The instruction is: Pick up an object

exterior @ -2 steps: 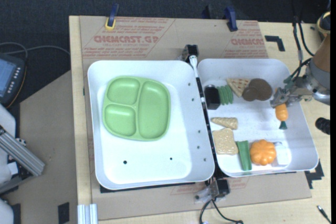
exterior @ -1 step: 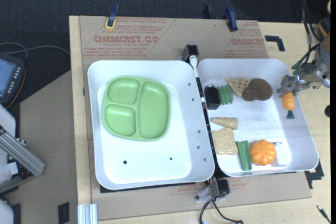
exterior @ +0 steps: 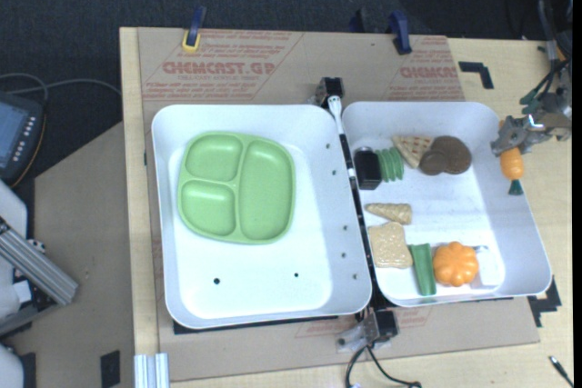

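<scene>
My gripper (exterior: 512, 144) hangs at the far right, just outside the right rim of the right bin (exterior: 473, 115). A small orange carrot (exterior: 512, 164) with a green tip dangles between its fingers, lifted off the bench, so the gripper is shut on it. Inside the right bin lie a brown round piece (exterior: 446, 156), a tan waffle triangle (exterior: 414, 148), a green ridged piece (exterior: 391, 164), a black block (exterior: 366, 168), a tan wedge (exterior: 389, 213), a bread slice (exterior: 389, 244), a green stick (exterior: 422, 268) and an orange pumpkin (exterior: 455, 263).
The left bin (exterior: 173, 223) holds a light green divided plate (exterior: 238, 187). Both bins rest on a cardboard-covered board (exterior: 273, 59) fixed with clamps (exterior: 193, 30) at the back. Bare bin floor lies between the brown piece and the pumpkin.
</scene>
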Action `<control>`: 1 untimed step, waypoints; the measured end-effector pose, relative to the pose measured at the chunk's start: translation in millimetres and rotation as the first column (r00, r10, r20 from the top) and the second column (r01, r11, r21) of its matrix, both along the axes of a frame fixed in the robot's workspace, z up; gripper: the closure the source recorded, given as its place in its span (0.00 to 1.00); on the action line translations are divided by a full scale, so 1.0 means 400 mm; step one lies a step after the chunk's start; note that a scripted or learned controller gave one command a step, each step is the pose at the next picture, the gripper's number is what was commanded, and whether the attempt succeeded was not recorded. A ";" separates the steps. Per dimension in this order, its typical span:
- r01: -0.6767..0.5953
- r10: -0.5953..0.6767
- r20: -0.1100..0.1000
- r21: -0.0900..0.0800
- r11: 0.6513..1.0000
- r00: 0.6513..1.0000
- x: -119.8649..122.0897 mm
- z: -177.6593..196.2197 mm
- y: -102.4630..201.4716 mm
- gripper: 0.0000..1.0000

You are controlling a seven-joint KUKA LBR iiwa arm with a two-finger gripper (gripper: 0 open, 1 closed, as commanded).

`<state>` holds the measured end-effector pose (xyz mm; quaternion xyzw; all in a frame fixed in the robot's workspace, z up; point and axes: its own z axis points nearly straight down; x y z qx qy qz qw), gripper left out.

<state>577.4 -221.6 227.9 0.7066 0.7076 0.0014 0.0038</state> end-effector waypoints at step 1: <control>-0.003 0.003 -0.010 0.006 1.000 1.000 -0.037 0.014 0.141 1.00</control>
